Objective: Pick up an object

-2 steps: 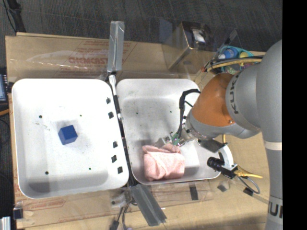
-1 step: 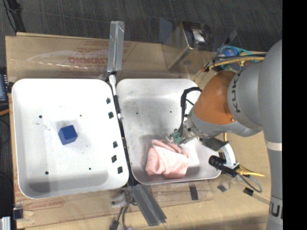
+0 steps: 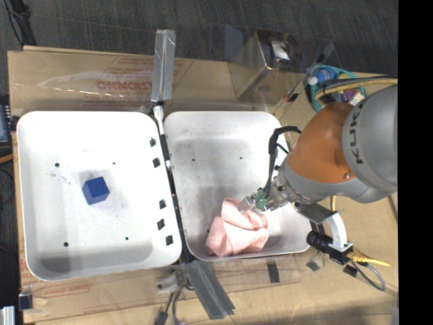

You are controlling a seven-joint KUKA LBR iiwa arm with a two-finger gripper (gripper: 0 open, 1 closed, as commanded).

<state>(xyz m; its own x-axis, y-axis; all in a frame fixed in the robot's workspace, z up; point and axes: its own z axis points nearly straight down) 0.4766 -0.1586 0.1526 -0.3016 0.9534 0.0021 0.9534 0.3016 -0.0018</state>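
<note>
You are looking down at a slant on a worktop (image 3: 81, 73) covered with brown cardboard, carrying two shallow white bins side by side. In the left bin (image 3: 40, 141) a small blue cube (image 3: 96, 189) sits alone on the floor, a little left of the bin's middle and well apart from every wall. In the right bin (image 3: 216, 134) a crumpled pink cloth (image 3: 233, 232) lies bunched in the near right part, close to the near wall.

The grey arm (image 3: 369, 141) with its orange band (image 3: 321, 151) comes in from your right and hangs over the right bin's right side. Its hand (image 3: 260, 200) is down at the upper right edge of the pink cloth, touching or just above the folds there; from this angle you cannot tell which. The wrist and the cloth hide the tips, so you cannot tell whether the hand is open or closed, nor whether any cloth is caught in it. The cloth itself rests on the bin floor.

A black cable (image 3: 274, 147) loops from the wrist up over the right bin. Between the bins runs a dark divider with a metal bar (image 3: 162, 66) rising from it at the far side. Bundled coloured cables (image 3: 328, 80) sit behind the arm.
</note>
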